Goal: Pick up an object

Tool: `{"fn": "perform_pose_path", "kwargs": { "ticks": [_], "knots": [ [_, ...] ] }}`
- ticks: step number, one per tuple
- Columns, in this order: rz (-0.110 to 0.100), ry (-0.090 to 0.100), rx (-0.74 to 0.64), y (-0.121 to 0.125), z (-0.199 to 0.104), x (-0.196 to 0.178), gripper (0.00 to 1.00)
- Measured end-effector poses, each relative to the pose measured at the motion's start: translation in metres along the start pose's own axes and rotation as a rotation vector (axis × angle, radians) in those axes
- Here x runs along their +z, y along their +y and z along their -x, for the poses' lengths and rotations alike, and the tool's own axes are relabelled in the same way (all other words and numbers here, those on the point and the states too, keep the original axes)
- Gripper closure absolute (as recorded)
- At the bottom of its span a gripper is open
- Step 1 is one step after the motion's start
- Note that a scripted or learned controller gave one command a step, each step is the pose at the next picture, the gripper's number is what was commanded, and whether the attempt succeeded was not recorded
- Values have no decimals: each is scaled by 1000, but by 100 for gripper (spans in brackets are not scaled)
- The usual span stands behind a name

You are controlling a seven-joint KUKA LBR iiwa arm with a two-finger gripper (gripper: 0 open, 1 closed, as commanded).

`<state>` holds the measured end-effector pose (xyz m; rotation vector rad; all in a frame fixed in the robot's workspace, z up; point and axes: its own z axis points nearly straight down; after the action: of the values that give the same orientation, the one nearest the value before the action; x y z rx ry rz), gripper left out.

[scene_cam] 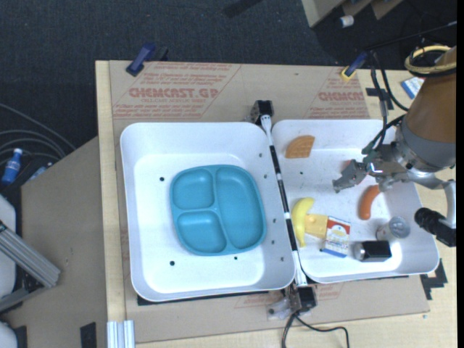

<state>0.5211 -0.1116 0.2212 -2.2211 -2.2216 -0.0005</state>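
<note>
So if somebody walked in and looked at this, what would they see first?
Probably the big light-blue plastic plate with three sections, lying alone in the left white bin. Next, the grey robot arm with its orange band, reaching in from the right over the right white bin. That bin holds a jumble of small toys, like a red-orange sausage and a yellow banana.
</note>
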Motion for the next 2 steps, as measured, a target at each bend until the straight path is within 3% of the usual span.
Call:
{"fn": "perform_pose_path", "kwargs": {
  "ticks": [1, 2],
  "knots": [
    [-1, 0, 1, 57, 42, 137, 0],
    [1, 0, -1, 112, 22, 136, 0]
  ]
}}
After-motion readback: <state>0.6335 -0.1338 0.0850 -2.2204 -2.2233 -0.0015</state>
